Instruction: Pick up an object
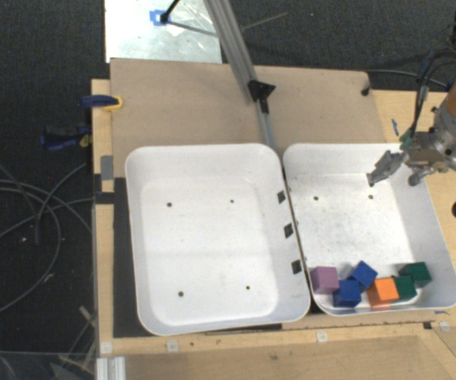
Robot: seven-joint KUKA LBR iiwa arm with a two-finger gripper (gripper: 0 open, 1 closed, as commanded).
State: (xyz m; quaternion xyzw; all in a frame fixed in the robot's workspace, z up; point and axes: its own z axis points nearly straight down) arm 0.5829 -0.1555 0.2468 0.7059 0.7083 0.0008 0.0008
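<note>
I see the gripper hovering with its fingers spread and nothing between them over the far right of the right bin, whose near edge holds purple, blue, orange and green blocks, beside the left bin.

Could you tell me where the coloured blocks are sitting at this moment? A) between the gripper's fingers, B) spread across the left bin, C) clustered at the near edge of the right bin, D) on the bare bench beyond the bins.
C: the purple block, blue blocks, orange block and green blocks huddle along the near edge of the right bin, apart from the gripper.
</note>
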